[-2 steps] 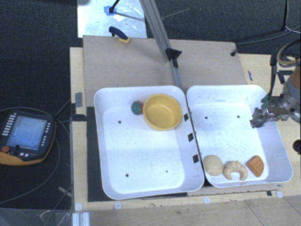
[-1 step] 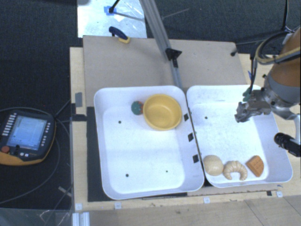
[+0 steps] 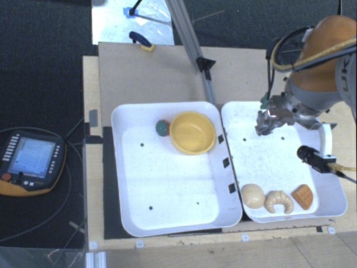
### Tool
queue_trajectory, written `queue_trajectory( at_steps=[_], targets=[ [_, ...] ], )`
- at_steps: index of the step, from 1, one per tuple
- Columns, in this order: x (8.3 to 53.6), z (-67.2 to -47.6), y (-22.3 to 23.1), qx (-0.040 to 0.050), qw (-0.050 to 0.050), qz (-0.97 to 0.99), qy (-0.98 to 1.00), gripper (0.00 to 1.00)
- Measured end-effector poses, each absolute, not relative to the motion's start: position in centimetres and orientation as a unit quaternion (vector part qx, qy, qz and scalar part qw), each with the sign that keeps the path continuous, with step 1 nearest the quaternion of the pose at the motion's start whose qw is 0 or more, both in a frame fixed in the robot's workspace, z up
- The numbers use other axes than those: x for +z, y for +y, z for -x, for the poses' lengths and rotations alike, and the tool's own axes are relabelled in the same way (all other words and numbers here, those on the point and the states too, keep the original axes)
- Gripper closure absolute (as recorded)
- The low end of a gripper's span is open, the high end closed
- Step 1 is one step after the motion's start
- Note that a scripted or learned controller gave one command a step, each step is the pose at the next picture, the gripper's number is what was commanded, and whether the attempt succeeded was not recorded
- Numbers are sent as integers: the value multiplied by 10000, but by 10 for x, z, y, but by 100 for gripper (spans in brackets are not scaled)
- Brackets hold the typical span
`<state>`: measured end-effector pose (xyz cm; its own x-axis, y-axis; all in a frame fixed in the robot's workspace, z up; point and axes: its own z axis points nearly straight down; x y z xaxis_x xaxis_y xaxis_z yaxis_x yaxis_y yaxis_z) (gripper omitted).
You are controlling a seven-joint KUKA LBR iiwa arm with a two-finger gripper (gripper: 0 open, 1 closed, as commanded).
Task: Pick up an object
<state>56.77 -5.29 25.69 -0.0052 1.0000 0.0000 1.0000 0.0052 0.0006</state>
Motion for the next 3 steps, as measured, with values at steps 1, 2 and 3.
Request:
queue_trajectory(
  at_steps=[1, 2, 3],
  targets=[
    [261, -588, -7, 7, 0, -7054, 7088, 100],
    [262, -611, 43, 8, 0, -7055, 7087, 100],
    [245, -635, 98, 2, -5, -7056, 7086, 100]
  ],
)
